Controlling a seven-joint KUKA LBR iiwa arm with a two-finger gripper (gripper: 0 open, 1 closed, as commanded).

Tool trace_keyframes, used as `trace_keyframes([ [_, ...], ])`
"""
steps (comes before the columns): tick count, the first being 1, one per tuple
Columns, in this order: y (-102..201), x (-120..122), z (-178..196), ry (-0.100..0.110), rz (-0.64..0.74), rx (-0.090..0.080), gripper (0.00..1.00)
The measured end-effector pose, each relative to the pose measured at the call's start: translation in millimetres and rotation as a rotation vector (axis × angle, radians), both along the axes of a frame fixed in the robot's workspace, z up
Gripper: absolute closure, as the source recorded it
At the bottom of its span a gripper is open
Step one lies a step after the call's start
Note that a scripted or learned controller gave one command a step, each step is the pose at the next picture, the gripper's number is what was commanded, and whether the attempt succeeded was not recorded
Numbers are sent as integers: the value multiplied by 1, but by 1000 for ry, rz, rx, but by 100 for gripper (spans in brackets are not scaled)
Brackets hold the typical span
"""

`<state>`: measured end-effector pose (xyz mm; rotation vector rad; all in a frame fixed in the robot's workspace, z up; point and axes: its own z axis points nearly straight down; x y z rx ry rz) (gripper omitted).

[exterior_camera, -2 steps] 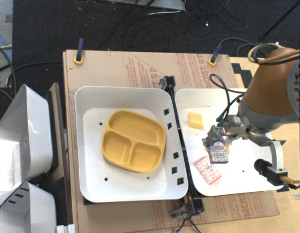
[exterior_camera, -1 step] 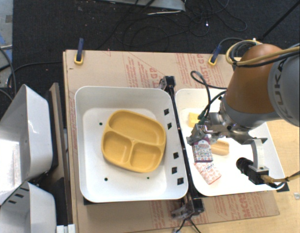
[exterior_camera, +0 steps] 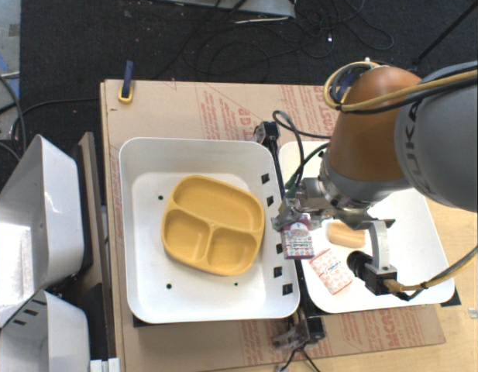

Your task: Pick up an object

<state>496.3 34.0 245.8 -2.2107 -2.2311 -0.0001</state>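
Observation:
My gripper (exterior_camera: 294, 220) hangs over the seam between the two white bins, at the left edge of the right bin (exterior_camera: 424, 208). It is shut on the top of a small purple-and-white labelled packet (exterior_camera: 299, 242), which hangs below the fingers and overlaps the bin rims. Just right of the packet, in the right bin, lie a white packet with red dots (exterior_camera: 331, 271) and a tan block (exterior_camera: 345, 236). A yellow divided plate (exterior_camera: 211, 225) lies in the middle of the left bin (exterior_camera: 146, 169).
The arm's big orange and grey body (exterior_camera: 386, 130) covers much of the right bin. Cables (exterior_camera: 289, 142) run along the seam between the bins. Two white tubs (exterior_camera: 33, 215) stand off the bench at the far left.

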Motion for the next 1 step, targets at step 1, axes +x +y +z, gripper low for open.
trace_keyframes([
  [1,47,-11,1,1,1,1,100],
])
